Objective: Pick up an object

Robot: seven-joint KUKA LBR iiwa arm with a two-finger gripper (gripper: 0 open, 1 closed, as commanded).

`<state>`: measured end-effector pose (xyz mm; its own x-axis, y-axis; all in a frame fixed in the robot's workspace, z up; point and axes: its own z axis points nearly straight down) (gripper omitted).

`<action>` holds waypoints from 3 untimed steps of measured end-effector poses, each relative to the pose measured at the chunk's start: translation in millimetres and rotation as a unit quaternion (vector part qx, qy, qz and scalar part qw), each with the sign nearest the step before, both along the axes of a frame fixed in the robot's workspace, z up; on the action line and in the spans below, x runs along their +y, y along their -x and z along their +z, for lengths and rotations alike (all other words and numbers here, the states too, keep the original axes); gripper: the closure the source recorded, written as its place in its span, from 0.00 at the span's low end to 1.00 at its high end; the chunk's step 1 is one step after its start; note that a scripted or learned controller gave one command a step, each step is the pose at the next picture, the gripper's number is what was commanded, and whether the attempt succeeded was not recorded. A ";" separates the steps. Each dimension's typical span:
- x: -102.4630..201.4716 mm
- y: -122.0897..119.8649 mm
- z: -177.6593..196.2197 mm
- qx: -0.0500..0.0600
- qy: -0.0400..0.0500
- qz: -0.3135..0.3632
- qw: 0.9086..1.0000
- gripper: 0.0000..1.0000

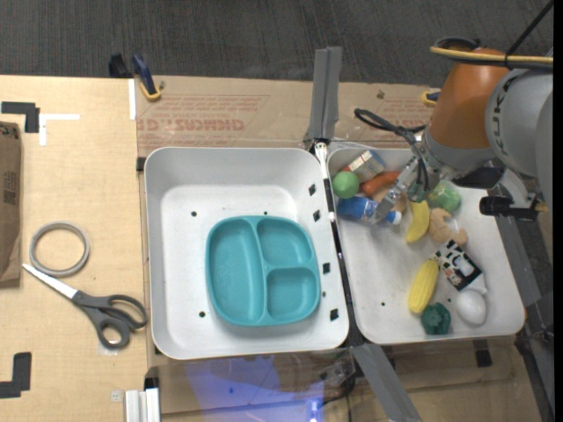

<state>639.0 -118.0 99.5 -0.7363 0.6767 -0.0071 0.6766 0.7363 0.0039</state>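
Note:
The right bin (378, 310) holds several toy foods: a green ball (346, 184), an orange carrot (380, 183), a blue bottle (359, 207), a banana (417, 221), a corn cob (423, 285), a dark green piece (435, 319), a white egg (472, 307) and a black-and-white item (458, 265). My gripper (408, 187) hangs low over the bin's far part, between the carrot and the banana, just above the bottle's clear end. The wrist hides what lies directly beneath it.
A teal divided plate (263, 270) lies in the left bin (176, 236). Scissors (92, 307) and a tape roll (59, 248) lie on the bench to the left. A grey post (325, 95) stands behind the gap between the bins.

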 end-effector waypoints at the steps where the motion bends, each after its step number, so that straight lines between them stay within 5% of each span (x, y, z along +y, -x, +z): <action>1: 0.8 -1.2 10.4 -0.001 0.000 0.002 1.000 1.00; 2: 58.1 9.6 145.5 0.002 0.000 0.049 0.999 1.00; 3: 40.6 153.1 93.7 0.005 -0.001 0.010 1.000 1.00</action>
